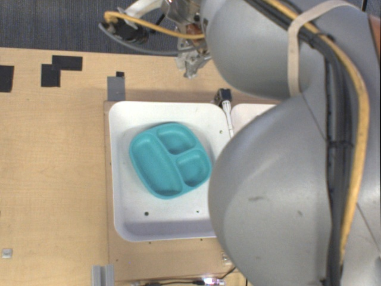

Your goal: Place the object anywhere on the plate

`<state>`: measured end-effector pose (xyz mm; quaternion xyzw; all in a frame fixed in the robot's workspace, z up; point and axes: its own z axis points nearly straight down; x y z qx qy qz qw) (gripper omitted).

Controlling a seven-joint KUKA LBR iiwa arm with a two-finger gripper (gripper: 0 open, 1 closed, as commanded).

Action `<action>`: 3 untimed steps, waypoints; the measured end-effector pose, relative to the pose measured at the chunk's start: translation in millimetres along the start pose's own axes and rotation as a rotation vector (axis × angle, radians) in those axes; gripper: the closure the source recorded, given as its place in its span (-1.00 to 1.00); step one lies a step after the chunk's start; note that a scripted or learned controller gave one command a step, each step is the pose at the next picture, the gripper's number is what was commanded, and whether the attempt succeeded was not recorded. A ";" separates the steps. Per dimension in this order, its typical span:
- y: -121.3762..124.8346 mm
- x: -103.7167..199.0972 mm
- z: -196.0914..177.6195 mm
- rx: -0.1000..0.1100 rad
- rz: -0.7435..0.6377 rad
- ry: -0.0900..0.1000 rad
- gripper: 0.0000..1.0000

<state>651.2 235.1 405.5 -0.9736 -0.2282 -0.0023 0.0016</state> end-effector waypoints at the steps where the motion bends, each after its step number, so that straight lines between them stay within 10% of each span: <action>1: -3.7 -9.6 153.3 -0.001 -0.105 -0.008 1.00; 2: -7.6 -19.0 280.4 -0.001 0.089 -0.006 1.00; 3: 5.4 8.4 218.7 -0.002 0.232 -0.003 1.00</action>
